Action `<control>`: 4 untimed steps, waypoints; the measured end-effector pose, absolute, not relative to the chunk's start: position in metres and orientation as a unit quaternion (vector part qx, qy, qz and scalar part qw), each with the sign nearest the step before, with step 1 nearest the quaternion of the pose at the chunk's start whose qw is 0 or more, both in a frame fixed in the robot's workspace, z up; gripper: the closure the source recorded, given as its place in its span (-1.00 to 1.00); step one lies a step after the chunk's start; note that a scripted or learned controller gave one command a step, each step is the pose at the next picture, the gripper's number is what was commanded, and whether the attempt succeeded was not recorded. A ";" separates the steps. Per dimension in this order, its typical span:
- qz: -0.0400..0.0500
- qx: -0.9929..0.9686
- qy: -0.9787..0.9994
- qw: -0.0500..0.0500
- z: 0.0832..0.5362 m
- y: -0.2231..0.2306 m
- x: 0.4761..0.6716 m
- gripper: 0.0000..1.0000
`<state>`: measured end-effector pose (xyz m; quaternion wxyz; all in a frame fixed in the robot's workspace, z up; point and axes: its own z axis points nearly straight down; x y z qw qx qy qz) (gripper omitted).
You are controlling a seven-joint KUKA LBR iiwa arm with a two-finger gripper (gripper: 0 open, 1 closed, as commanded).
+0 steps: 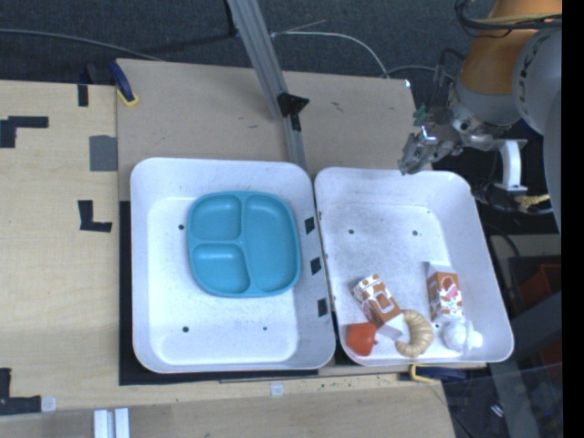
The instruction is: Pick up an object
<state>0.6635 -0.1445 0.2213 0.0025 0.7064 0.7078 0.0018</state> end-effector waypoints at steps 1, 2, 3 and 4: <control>0.001 0.706 0.708 0.002 0.261 -0.144 0.664 1.00; 0.000 0.705 0.710 -0.001 0.250 -0.081 0.661 1.00; 0.000 0.705 0.709 -0.002 0.236 -0.020 0.658 1.00; -0.001 0.705 0.710 -0.002 0.228 0.040 0.646 1.00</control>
